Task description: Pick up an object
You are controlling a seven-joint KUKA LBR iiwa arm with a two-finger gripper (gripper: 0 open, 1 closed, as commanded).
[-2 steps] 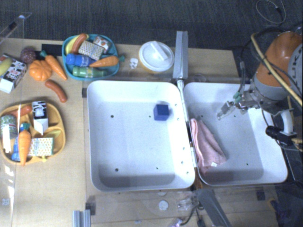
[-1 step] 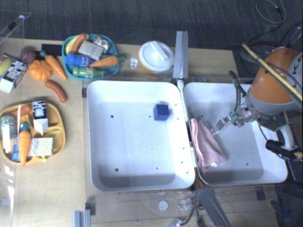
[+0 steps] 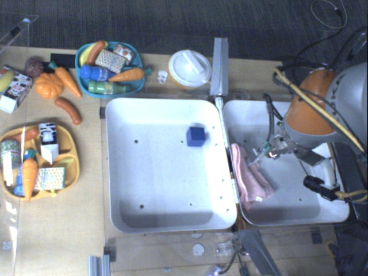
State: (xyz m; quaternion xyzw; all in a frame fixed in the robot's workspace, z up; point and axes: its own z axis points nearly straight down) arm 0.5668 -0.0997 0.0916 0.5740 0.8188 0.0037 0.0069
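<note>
A small blue cube (image 3: pixel 196 135) lies in the left bin (image 3: pixel 138 200), toward its upper right. In the right bin (image 3: pixel 299 211) a pink cloth (image 3: pixel 249 177) is crumpled against the left wall. My gripper (image 3: pixel 261 152) hangs low over the right bin, just above and to the right of the cloth's upper end. Behind it, the grey arm with its orange band (image 3: pixel 309 105) reaches in from the right. I see nothing held in the gripper.
A metal divider post (image 3: pixel 218 68) stands between the bins at the back, with a white lidded bowl (image 3: pixel 190 68) next to it. A blue bowl (image 3: pixel 110 68) and a yellow tray (image 3: pixel 40 161) of toy food sit on the bench at left. Cables run along the right side.
</note>
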